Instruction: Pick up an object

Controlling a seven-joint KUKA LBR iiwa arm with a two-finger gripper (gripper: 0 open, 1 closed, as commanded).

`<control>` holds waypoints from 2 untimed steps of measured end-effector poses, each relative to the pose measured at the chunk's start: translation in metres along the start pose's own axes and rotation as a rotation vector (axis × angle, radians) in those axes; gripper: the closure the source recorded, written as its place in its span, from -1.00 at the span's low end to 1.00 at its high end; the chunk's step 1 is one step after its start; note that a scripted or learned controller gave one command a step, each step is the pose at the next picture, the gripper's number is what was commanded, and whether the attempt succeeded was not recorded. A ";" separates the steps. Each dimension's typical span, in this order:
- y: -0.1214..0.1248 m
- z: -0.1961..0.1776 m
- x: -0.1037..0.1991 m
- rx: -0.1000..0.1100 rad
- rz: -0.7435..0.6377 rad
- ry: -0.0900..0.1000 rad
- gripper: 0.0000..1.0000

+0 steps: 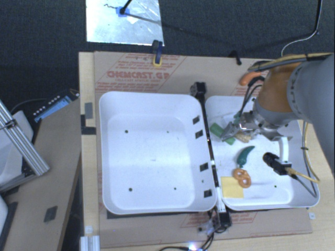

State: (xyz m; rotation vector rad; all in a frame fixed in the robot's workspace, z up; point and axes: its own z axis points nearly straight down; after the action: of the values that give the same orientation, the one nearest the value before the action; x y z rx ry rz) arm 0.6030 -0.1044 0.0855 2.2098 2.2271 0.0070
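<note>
**Station Status: Arm Over the Right Bin, Hand Low Among the Objects**

1. Bins. Two shallow white bins sit side by side on a brown cardboard sheet (141, 69) with red print. The left bin (112, 156) and the right bin (272, 195) touch along their inner walls, where a row of dark clips runs down the seam.

2. Arm. The grey arm (309, 88) enters from the right edge of the view and bends down over the upper half of the right bin. Its orange band (275, 90) sits just above the wrist.

3. Hand. The hand (231, 134) is low in the upper left part of the right bin, pointing toward the inner wall. Whether it is open or closed cannot be told from this angle, and nothing can be confirmed as gripped.

4. Objects, all in the right bin:
   - A green block (214, 128) lies against the inner wall, just beside the tip of the hand.
   - A pale tan item (244, 137) lies directly beneath the hand, partly hidden by it.
   - A teal curved piece (244, 154) lies near the middle of the bin, below the hand and apart from it.
   - An orange pretzel-shaped piece (242, 177) lies just below the teal piece.
   - A yellow square (232, 187) lies flat in the lower left corner, touching or nearly touching the pretzel-shaped piece.
</note>
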 end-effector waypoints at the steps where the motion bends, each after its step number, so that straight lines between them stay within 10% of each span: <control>1: 0.049 0.001 -0.030 0.016 0.006 0.004 -1.00; 2: 0.036 0.001 -0.034 0.005 0.006 -0.001 -1.00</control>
State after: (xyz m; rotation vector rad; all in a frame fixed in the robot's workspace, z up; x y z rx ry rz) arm 0.6396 -0.1386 0.0847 2.2184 2.2219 0.0002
